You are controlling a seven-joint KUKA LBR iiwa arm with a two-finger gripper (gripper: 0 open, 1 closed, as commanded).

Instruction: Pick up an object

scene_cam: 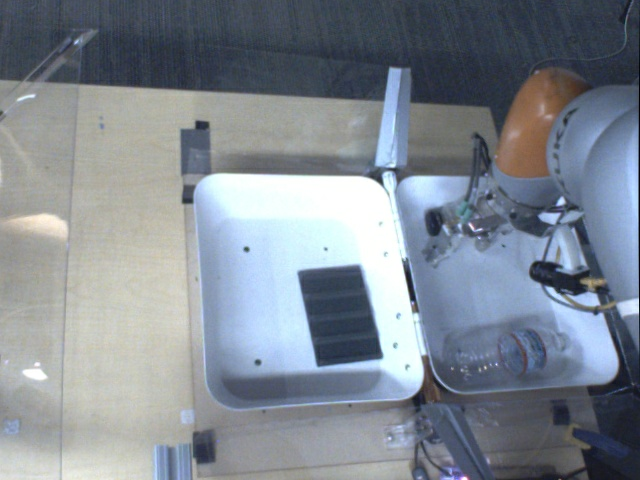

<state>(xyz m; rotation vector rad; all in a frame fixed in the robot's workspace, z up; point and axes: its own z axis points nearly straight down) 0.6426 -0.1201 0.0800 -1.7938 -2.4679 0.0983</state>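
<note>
The clear plastic bottle (505, 353) lying along the right bin's (440, 298) front edge looks light, slippery and crushable; its middle seems the best hold. The gripper (437, 236) hangs above the bin's back left corner, and whether its fingers are open cannot be told.

bottle (505, 353) in right bin (450, 298), front.

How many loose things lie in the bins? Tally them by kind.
Black ridged pad: 1, in the left bin
Clear plastic bottle: 1, on its side in the right bin
Total: 2
</note>
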